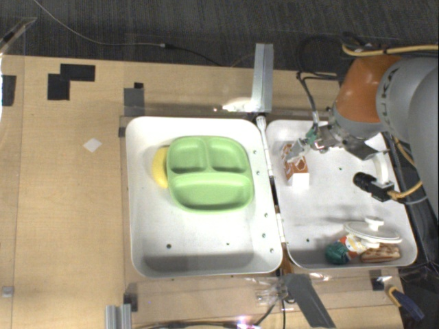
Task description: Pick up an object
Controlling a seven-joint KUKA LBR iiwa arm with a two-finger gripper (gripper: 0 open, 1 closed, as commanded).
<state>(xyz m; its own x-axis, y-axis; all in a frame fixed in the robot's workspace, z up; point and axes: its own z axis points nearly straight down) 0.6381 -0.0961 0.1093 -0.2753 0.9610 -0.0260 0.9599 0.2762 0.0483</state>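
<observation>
Down at the near edge of the right white bin [405, 218], a teal lump [336, 253] and flat clutter [372, 242] lie untouched. Up top, the gripper [300, 149] hangs just above a small brown-and-white block [295, 168]; its grip I cannot tell. Nothing looks lifted yet, so the pick remains.

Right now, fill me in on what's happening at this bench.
A grey arm with an orange band reaches in from the right over the right bin. Its pincer sits low in that bin's upper left corner, right at a small brown and white object; whether it has it gripped is unclear. A dark green item and some other pieces lie along the bin's lower edge. The left bin holds a green divided tray with something yellow tucked beside it.
</observation>
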